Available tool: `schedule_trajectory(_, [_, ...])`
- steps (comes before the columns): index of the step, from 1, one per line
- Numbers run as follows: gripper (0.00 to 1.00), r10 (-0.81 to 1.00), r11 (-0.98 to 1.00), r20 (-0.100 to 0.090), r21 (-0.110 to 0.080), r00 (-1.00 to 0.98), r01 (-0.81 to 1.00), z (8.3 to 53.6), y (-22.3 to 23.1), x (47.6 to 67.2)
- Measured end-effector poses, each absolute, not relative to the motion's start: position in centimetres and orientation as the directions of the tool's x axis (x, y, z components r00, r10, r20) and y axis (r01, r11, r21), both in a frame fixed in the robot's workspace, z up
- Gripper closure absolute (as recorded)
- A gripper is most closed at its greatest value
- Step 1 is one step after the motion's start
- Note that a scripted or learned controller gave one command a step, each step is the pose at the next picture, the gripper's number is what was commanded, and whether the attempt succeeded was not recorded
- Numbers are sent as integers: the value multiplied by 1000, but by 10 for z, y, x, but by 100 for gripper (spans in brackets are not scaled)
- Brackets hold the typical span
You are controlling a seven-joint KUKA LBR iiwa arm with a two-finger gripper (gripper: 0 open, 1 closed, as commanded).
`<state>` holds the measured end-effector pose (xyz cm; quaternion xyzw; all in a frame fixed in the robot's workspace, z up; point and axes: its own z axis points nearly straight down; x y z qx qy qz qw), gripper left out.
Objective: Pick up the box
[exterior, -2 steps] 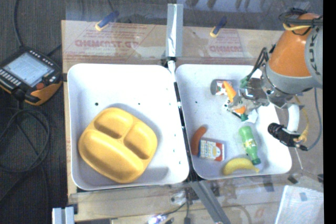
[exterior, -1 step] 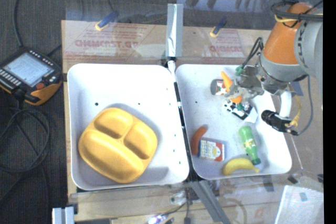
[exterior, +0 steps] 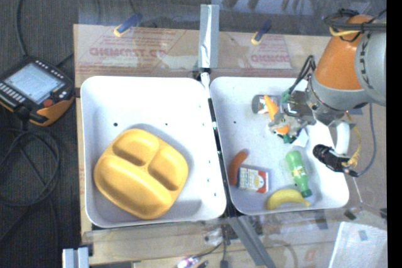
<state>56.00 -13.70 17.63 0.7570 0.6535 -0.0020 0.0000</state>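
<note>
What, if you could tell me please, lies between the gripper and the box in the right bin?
In the camera view, only bare white bin floor lies between the gripper and the box; the green bottle sits off to the side.

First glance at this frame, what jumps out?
The big yellow divided tray in the left bin. Next, the arm's orange band, with the gripper in the right bin. Near the front wall there sit the box, a banana and a green bottle.
</note>
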Motion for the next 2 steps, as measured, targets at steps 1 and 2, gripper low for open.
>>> schedule_trajectory(1, [100, 997, -78, -3, -2, 78, 997, 181, -141, 563])
schedule_trajectory(2, [100, 982, -189, 0, -2, 189, 982, 171, -150, 581])
